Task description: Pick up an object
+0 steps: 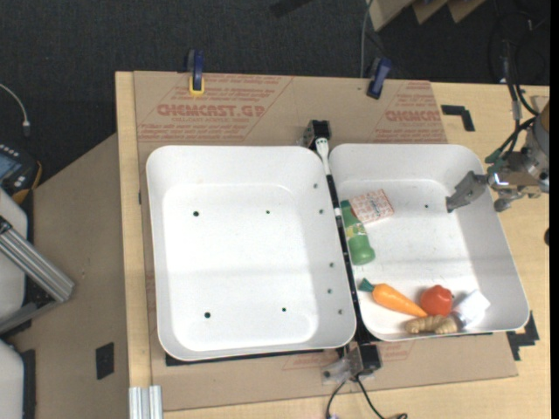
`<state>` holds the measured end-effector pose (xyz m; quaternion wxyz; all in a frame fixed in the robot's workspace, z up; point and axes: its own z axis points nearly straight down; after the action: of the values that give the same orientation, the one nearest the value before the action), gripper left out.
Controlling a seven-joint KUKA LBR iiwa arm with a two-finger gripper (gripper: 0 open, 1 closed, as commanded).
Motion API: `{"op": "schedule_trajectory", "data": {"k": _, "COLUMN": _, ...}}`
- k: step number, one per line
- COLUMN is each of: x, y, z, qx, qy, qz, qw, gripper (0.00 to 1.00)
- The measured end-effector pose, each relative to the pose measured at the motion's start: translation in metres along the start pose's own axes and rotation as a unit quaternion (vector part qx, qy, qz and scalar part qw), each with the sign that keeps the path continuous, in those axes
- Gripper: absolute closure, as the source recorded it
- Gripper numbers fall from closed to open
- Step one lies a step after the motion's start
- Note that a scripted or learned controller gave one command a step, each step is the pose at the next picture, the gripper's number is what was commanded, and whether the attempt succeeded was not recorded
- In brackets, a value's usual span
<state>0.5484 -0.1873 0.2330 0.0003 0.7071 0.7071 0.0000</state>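
Gripper hangs over smooth right bin (glossy white).

Both white bins are moulded in smooth plastic with a faint sheen. The board beneath them is seen as matt brown cardboard with red print. A glossy finish is shown by the toy carrot, the red tomato and the green bottle. The ginger root looks rough and dull. The small pack appears papery.
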Motion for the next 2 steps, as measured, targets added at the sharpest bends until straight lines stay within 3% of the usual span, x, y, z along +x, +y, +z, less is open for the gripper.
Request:
{"op": "schedule_trajectory", "data": {"k": 1, "x": -0.038, "y": -0.009, "z": 0.096, "qx": 0.005, "qy": 0.001, "qz": 0.002, "qw": 1.0, "gripper": 0.0}}
{"op": "schedule_trajectory", "data": {"k": 2, "x": -0.036, "y": 0.001, "z": 0.107, "qx": 0.002, "qy": 0.001, "qz": 0.0, "qw": 1.0, "gripper": 0.0}}
